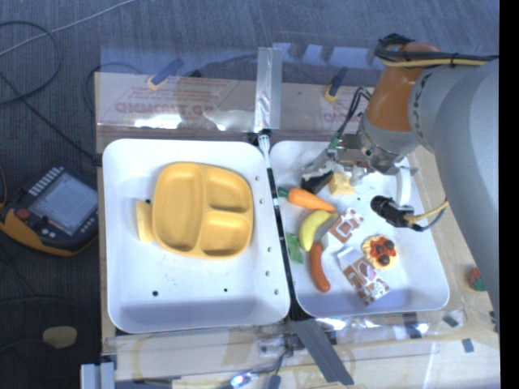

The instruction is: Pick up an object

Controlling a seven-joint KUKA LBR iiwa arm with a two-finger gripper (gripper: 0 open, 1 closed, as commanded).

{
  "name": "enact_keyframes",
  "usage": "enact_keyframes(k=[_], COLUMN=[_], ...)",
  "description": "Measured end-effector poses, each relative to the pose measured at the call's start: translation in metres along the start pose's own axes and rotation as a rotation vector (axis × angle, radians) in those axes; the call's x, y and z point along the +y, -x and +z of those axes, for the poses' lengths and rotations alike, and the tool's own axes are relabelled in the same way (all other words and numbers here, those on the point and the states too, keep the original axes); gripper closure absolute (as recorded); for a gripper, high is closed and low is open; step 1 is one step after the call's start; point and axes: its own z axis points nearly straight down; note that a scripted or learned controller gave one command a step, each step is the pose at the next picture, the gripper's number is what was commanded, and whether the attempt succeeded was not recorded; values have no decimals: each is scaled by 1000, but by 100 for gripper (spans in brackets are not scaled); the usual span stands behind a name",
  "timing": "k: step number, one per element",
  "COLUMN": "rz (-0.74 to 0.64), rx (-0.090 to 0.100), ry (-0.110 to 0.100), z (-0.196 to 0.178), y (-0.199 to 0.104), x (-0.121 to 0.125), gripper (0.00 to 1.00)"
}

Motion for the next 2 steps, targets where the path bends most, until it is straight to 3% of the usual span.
enact_keyframes(k=[1,2], rz=[-83,-137], rx=[-3,-10], ry=[2,-3], z=[2,20], y=[5,-19], x=[15,-28], gripper=[0,0])
